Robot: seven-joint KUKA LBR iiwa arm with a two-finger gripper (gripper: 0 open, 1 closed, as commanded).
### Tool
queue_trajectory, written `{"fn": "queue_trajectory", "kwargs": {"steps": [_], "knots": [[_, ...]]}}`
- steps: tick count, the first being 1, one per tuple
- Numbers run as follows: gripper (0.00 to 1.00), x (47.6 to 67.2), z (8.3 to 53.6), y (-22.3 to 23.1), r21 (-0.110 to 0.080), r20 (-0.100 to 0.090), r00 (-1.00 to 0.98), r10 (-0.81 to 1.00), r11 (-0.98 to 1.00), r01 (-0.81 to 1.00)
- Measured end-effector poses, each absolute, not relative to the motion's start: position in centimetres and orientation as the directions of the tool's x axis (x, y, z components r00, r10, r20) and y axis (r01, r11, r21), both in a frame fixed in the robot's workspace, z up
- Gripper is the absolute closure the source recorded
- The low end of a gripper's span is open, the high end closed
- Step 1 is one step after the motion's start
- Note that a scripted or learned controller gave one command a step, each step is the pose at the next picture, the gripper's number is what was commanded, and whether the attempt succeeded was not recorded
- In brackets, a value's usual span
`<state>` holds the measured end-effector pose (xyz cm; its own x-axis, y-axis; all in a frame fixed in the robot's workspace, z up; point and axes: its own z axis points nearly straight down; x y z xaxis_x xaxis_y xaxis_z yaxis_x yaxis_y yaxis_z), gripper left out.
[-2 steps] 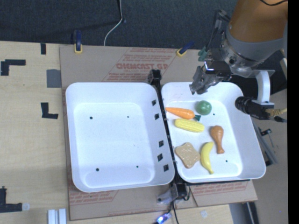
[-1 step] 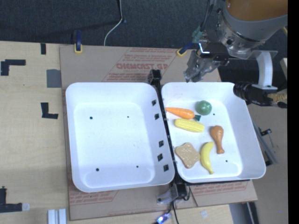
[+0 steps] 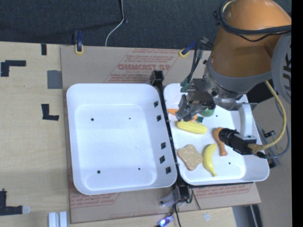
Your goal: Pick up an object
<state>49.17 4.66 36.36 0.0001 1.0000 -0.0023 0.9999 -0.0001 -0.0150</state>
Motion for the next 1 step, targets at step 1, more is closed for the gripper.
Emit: {"fn": "queue_trajectory", "kwargs": {"steps": [1], "knots": [[1.0,48.43,46.62,9.15,0.005,0.001,-0.007,1.0,0.007,1.0]]}}
